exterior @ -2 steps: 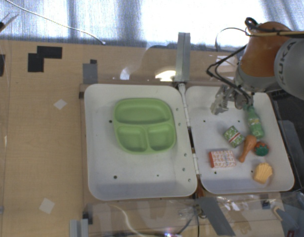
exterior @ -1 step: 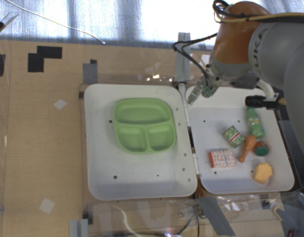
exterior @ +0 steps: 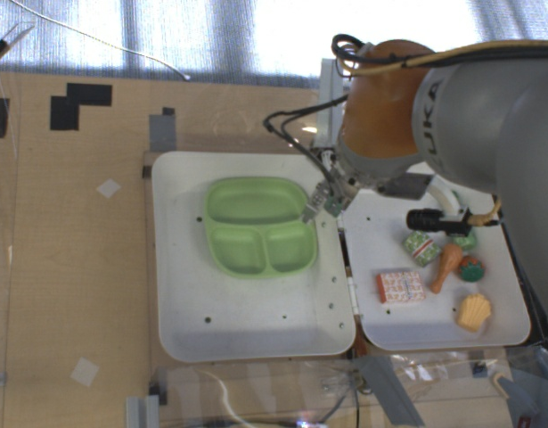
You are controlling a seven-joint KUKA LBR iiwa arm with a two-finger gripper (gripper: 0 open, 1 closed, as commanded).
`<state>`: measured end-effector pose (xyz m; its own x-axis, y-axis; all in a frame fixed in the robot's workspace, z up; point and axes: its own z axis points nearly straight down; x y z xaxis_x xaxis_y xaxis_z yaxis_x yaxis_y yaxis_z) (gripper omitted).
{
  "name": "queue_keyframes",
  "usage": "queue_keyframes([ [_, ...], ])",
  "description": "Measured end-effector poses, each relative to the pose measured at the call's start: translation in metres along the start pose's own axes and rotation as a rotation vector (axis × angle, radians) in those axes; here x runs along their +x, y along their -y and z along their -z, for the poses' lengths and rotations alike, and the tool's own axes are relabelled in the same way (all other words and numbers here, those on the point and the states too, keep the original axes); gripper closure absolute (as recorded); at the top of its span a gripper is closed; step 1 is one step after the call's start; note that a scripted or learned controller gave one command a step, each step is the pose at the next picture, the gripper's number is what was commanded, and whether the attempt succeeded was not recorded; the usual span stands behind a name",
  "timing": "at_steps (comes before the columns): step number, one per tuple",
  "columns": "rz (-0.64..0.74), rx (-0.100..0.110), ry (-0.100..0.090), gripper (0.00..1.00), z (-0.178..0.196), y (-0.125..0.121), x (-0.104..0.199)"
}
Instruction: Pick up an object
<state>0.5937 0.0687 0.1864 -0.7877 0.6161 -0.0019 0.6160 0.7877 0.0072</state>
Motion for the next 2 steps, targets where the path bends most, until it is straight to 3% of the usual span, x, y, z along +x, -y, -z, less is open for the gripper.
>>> queue_keyframes([
  [1,-0.137,0.005,-0.002,1.0,-0.034,-0.036,0.062],
  [2,-0.442,0.004,-0.001,1.0,0.009,-0.006,0.14],
])
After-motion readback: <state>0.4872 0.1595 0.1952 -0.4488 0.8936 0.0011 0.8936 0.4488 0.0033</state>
